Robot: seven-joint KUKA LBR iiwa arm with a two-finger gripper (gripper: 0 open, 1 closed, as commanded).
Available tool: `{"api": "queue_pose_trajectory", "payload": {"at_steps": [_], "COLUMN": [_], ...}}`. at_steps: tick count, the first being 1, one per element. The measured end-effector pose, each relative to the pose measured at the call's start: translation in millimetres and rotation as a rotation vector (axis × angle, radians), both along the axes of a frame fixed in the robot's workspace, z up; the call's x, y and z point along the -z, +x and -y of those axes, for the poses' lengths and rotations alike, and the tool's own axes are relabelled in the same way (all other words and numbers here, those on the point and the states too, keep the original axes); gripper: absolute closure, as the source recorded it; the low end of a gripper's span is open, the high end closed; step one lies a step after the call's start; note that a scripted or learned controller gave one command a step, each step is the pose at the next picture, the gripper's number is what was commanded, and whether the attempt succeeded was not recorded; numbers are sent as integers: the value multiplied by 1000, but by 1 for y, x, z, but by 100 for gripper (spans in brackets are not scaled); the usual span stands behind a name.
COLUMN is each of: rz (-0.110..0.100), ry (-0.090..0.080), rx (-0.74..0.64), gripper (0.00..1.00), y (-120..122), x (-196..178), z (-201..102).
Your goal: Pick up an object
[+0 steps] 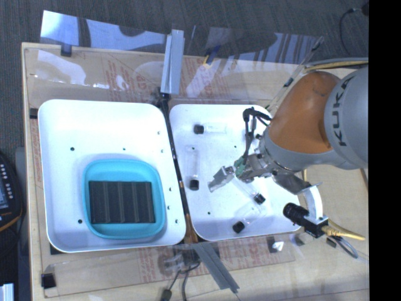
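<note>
targets: I see small clear vials with black caps scattered in the right bin (188, 221). None is between the fingers.
vial A (210, 129): lying flat at 12 o'clock of the bin floor, black cap at its left end.
vial B (193, 174): at 9 o'clock, lying near the left wall, cap at its lower end.
vial C (246, 219): at 6 o'clock near the front wall, cap at lower left.
vial D (257, 197): just below the gripper, at about 4 o'clock of the bin; small, mostly cap visible.
gripper (218, 179): over the bin's centre, pointing toward 8 o'clock. Metal fingers look drawn together with nothing in them; from here I can't be fully sure of the gap.
arm (313, 124): comes in from 3 o'clock, orange band and grey housing covering the bin's right side.
left bin (56, 168): holds a light-blue tray (125, 199) with a dark ribbed insert, sitting toward 6 o'clock.
bench (94, 83): clear plastic sheeting along 12 o'clock; yellow-handled pliers (341, 236) at 4 o'clock outside the right bin.
</note>
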State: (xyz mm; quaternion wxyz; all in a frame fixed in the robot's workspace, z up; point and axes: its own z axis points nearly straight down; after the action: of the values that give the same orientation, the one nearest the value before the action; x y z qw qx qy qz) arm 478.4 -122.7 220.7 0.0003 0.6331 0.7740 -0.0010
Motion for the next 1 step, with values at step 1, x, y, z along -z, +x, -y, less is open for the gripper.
{"api": "queue_pose_trajectory", "payload": {"at_steps": [1], "rz": [4], "ry": [-10], "rx": [0], "gripper": [0], "y": [-2], "x": [128], "z": [-4]}}
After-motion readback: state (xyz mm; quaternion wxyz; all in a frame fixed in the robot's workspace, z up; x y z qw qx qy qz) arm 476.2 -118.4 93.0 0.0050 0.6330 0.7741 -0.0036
